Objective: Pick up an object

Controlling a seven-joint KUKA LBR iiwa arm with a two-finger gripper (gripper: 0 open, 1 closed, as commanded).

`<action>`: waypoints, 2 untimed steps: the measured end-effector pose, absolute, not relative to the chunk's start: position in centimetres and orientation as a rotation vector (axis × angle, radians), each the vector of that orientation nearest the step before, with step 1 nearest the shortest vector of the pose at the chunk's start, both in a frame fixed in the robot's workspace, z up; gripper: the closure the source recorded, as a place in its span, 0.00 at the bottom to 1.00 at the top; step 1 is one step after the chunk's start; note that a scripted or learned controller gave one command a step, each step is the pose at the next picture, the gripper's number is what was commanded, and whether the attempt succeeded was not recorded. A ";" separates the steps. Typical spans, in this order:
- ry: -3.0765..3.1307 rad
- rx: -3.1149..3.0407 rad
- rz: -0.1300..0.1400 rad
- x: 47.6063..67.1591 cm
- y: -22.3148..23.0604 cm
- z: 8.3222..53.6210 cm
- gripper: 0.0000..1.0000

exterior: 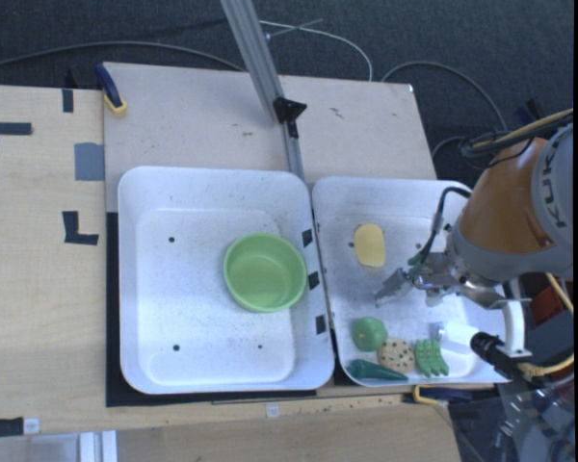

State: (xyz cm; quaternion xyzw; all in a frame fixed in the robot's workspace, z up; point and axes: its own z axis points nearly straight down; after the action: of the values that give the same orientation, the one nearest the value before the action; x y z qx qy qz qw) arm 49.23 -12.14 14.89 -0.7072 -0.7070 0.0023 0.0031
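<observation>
The gripper [397,287] hung over the right bin [405,192] with jaws apart and empty — descending there, it risked closing on bare floor between the yellow object [369,244] and green ball [369,333].

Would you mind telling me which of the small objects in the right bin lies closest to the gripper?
The yellow piece. It lies alone in the upper part of the bin, just left of the gripper; the green ball, speckled piece and green toy cluster lower down.

A round green plastic bowl [265,272] sits in the left white bin [140,258]; the right white bin [332,219] holds a yellow oval piece [370,244] above small items along its lower edge.
</observation>
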 end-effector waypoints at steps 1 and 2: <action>-2.217 -2.216 0.008 49.0 -12.0 9.5 0.00; -2.220 -2.216 0.004 49.1 -12.0 10.7 1.00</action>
State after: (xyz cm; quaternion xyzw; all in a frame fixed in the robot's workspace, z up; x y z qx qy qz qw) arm 49.12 -12.00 10.74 -0.7065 -0.7077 0.0013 0.0026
